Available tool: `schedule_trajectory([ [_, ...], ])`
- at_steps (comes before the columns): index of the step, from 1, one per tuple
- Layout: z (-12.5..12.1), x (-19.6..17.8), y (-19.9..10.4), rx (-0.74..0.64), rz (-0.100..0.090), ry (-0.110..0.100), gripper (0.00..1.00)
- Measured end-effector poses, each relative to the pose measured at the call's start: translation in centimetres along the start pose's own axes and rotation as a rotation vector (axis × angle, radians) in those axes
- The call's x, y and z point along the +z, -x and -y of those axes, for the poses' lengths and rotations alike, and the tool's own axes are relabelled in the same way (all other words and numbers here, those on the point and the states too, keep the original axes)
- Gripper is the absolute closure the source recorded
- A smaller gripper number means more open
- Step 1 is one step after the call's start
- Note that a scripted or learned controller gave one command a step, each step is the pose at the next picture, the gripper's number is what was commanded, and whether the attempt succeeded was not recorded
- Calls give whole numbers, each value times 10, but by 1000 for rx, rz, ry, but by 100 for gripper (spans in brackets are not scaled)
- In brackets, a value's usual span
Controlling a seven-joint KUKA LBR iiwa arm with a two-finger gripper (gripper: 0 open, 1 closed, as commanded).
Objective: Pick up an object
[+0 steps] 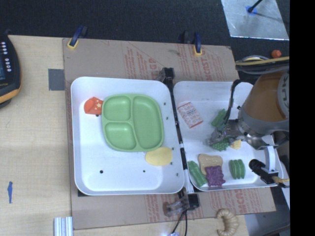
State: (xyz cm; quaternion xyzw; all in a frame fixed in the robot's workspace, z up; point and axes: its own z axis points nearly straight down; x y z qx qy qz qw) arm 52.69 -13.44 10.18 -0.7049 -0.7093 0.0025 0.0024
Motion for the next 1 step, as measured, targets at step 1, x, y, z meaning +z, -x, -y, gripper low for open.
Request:
schedule_trajectory([
  [1,-14,-94,-80,-1,-1,8,100],
])
